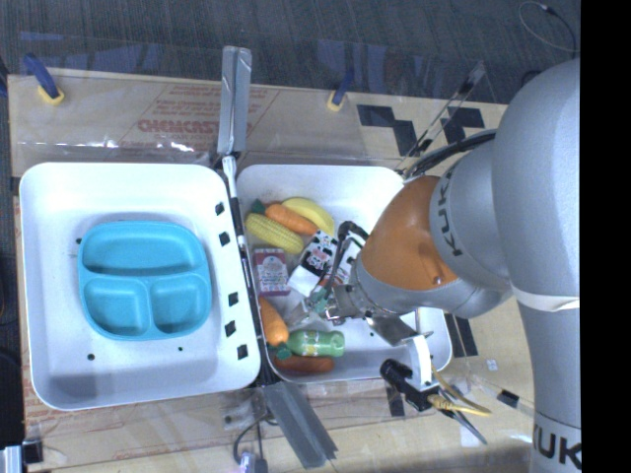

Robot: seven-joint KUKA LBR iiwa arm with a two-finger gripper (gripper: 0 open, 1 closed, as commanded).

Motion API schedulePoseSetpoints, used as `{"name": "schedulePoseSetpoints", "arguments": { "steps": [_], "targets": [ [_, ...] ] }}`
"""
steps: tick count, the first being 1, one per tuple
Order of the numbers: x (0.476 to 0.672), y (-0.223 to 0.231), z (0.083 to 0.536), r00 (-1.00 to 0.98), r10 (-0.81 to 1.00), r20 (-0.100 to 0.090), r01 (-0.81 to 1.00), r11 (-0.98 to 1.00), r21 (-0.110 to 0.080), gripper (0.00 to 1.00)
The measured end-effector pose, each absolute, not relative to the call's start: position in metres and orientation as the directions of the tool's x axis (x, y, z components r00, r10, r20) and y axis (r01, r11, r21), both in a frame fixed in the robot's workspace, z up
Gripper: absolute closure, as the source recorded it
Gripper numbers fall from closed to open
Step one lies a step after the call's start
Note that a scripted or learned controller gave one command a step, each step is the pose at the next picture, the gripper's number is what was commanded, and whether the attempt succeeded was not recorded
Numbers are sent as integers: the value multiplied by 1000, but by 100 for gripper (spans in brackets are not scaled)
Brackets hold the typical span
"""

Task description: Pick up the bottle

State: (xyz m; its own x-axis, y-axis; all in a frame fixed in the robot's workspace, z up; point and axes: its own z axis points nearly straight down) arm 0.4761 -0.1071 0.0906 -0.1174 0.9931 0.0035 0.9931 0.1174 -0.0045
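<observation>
In the right bin (pixel 258 180), near its front wall, the bottle (pixel 314 343) is lying on its side, a smooth green and yellow plastic shape. It is being hemmed in by a carrot (pixel 274 323) touching its left end and a red-brown sausage-like piece (pixel 306 366) just below. The gripper (pixel 330 299) is positioned just above the bottle; its opening cannot be told. Behind, a banana (pixel 311 211), corn (pixel 278 234) and a small packet (pixel 270 270) are crowded together. A glossy blue divided tray (pixel 145 278) is seated in the left bin (pixel 39 294).
</observation>
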Motion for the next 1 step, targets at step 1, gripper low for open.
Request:
{"name": "schedulePoseSetpoints", "arguments": {
  "steps": [1],
  "targets": [
    [476,-107,91,-117,993,3,993,117,-5,0]
  ]
}}
